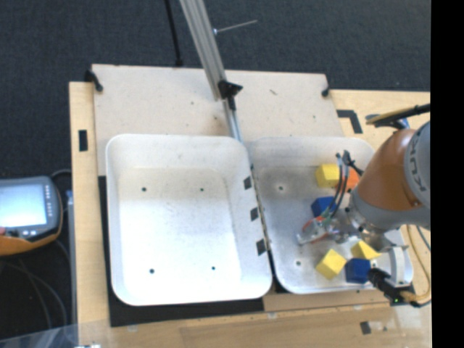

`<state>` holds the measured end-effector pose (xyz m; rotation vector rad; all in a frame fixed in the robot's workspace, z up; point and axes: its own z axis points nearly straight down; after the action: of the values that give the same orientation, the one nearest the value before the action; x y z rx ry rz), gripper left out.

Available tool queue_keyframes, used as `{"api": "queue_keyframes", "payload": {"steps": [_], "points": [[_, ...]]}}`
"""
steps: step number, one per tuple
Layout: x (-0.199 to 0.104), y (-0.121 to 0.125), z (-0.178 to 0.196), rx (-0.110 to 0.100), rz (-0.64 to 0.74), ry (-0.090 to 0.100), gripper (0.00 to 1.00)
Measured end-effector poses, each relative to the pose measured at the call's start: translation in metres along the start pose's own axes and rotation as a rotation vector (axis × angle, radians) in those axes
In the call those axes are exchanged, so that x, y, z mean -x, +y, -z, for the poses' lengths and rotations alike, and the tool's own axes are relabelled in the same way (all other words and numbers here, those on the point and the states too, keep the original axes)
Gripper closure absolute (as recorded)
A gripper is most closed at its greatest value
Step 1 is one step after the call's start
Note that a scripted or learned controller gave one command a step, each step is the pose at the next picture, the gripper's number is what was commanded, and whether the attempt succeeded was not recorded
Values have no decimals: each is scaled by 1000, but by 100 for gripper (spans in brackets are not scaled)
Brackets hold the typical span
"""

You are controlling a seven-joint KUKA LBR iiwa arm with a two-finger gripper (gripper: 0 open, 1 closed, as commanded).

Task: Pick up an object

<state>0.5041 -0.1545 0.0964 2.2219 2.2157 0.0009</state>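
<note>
Two shallow white bins were seen side by side on the bench (83, 194). The left bin (181, 216) showed a speckled floor w/ a few dark dots. The right bin (283, 194) held several small blocks, all gathered toward its right half.

The arm (391, 180) – grey, w/ an orange band above the wrist – was reached in from the right and was hung low over the right bin. The gripper (319, 232) was seen pointing leftward over the bin floor, approx. in the middle of the block cluster. No block was seen between its fingers. Whether they were apart or together could not be told at this res.

A yellow block near the bin's top (328, 174) lay beside a small orange piece (351, 181), which was partly hidden by the arm. A blue block (322, 206) was seen just above the gripper, close to it – contact could not be confirmed. A second yellow block (331, 264) lay just below the gripper, near the bin's front wall. Beside it, to the right, a second blue block (357, 270) was seen, and a third yellow block (365, 250) sat just above that, tucked under the wrist.

A slanted metal post (203, 38) was mounted behind the bins, and a handheld pendant w/ a screen (25, 212) lay off the bench's left side.
</note>
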Motion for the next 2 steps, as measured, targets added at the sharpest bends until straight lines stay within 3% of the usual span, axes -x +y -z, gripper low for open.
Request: {"api": "queue_keyframes", "payload": {"steps": [1, 2], "points": [[0, 1, 12, 5, -3, -1, 100], [0, 1, 12, 4, -5, 0, 0]]}}
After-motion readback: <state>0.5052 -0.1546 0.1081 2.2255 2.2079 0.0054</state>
